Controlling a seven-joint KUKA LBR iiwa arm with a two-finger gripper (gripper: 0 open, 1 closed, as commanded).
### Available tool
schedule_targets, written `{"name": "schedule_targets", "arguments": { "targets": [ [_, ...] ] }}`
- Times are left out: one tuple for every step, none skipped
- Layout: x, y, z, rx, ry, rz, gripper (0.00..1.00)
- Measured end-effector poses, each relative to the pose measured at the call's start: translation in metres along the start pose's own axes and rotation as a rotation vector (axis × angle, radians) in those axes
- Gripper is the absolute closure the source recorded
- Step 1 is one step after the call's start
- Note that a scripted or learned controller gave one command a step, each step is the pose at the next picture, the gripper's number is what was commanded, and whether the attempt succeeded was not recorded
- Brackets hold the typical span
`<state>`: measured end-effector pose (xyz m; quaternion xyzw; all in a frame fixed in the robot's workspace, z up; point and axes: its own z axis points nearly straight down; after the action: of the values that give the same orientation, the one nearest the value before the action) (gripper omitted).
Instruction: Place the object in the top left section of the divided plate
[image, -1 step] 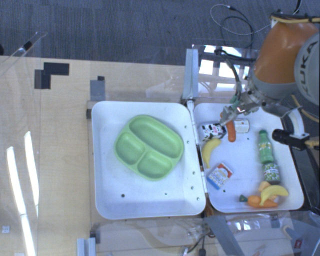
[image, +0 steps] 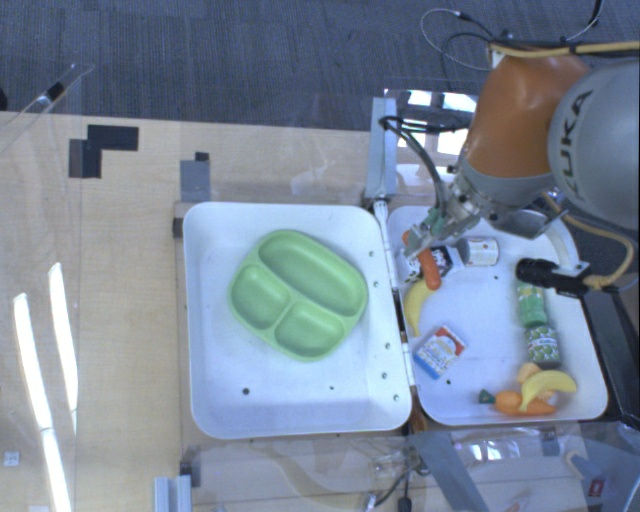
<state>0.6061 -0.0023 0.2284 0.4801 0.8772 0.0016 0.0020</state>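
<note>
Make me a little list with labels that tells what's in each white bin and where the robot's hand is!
left bin: green divided plate, three sections
right bin: orange carrot-like toy, banana, small snack packet, green bottle, pile of toy fruit in the near corner
gripper: over the right bin's far left corner, just above the carrot-like toy
arm: grey with an orange band, reaching in from the right
</note>
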Motion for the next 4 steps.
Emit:
{"name": "schedule_targets", "arguments": {
  "targets": [
    [0.060,-0.001,0.032,0.002,0.002,0.073,1.00],
    [0.118,0.017,0.044,0.000,0.002,-0.163,1.00],
    [0.150,0.005,0.014,0.000,0.002,-0.271,1.00],
    [0.181,0.030,-0.042,-0.003,0.000,-0.339,1.00]
  ]
}}
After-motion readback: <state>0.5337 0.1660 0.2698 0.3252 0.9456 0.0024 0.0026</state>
